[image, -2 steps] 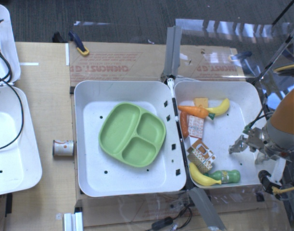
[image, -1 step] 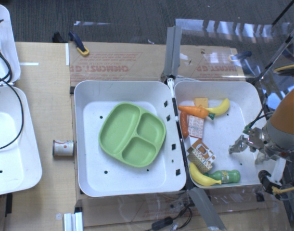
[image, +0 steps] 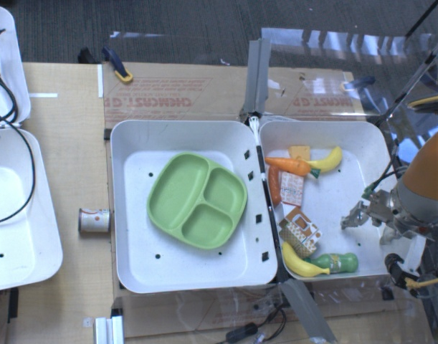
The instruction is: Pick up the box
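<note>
Two shallow white bins were seen side by side on the counter [image: 61, 84]. The left bin [image: 125, 192] held a green divided plate [image: 197, 201], set at a slant near its centre. The right bin [image: 373, 163] held the rest of the things, gathered along its nine o'clock side. The box [image: 300, 229], small with brown and white print, lay tilted there, touching a yellow banana [image: 299, 260] at its six o'clock. A green bottle [image: 340, 264] lay just beside that banana, toward three o'clock. Toward twelve o'clock from the box, a flat red-and-white packet [image: 291, 188] lay beside a carrot [image: 289, 166], with a second banana [image: 327, 160] near the bin's far wall. The tool [image: 362, 213] was seen at the three o'clock side of the right bin, well apart from the box, with nothing between its fingers; how far they stood open could not be told. A small can [image: 94, 221] lay on the counter at nine o'clock of the left bin.
</note>
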Robot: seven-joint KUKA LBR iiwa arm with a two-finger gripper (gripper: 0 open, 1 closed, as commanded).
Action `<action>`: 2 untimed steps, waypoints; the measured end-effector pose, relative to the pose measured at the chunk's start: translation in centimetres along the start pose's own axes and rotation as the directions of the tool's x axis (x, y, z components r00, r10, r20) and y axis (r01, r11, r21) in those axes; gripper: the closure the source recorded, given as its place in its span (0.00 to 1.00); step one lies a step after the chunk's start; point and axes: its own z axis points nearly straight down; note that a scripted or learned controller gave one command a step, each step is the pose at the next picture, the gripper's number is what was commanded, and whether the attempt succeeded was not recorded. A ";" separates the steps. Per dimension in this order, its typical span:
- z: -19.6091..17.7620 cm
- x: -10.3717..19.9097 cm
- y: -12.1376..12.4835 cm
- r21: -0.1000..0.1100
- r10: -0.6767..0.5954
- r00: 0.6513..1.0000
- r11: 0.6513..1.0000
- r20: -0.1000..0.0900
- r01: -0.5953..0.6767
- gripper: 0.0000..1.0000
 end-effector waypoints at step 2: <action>0.0 1.0 -0.5 -0.003 0.294 0.956 0.956 0.003 -0.294 0.00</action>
